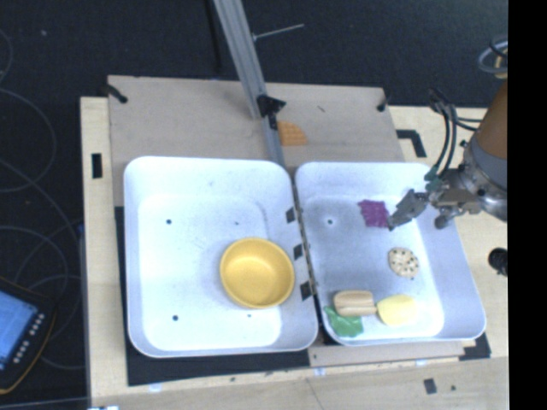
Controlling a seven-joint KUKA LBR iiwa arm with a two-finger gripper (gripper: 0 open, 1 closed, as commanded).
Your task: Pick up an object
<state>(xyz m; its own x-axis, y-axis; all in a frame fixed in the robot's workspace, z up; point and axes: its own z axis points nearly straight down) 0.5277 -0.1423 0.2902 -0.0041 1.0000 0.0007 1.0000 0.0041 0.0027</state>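
- My tool (408, 210) hangs at the right of the frame, over the upper part of the right bin (453, 254), just beside the purple scrap (373, 212).
- Its dark fingers blur into one shape from this angle, so I cannot tell whether they are spread or pressed together; nothing shows pinched between them.
- Things I could pick all lie in the right bin: the purple scrap nearest me, a speckled cookie (403, 262) below it, and along the lower edge a tan roll (354, 302), a yellow lump (397, 310) and a green piece (343, 321).
- The yellow bowl (256, 272) sits alone in the left bin (171, 186), well apart from me.
- Risk, as I judge it: the purple scrap looks flat and thin, so my fingers may close above it or scrape the bin floor and come up with nothing.
- If I come down off-centre I could simply push it aside toward the divider.
- The roll, lump and green piece lie touching or nearly so near the bin wall; a reach there could nudge neighbours or hit the rim.
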